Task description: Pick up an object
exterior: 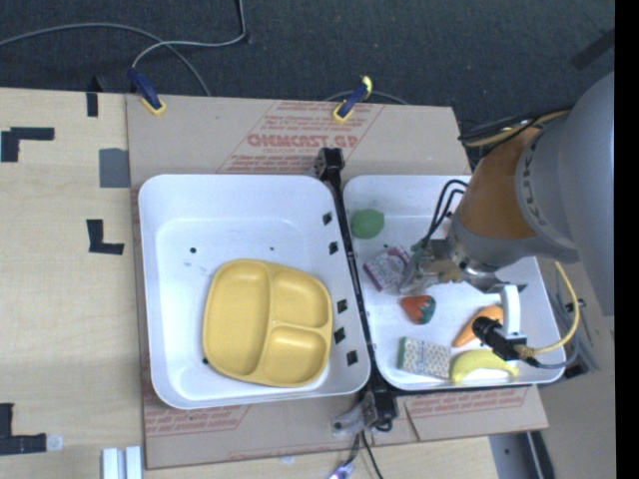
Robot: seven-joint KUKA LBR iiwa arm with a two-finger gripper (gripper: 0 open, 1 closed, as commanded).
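Note:
The right bin [394, 190] holds a green ball [367, 223], a grey-pink crumpled packet [384, 267], a red-and-green strawberry-like toy [418, 308], an orange piece [477, 328], a yellow banana [481, 367] and a patterned sponge block [425, 357]. My gripper [418, 271] hangs low over the middle of this bin, its tips beside the right end of the packet and just above the red toy. The arm's orange band [499, 193] and grey body cover the bin's right side.
The left bin [160, 208] holds a yellow three-compartment plate [268, 320]. Both bins rest on a cardboard sheet [290, 138] clamped at the back by yellow and blue clips. Black cables run across the dark floor behind.

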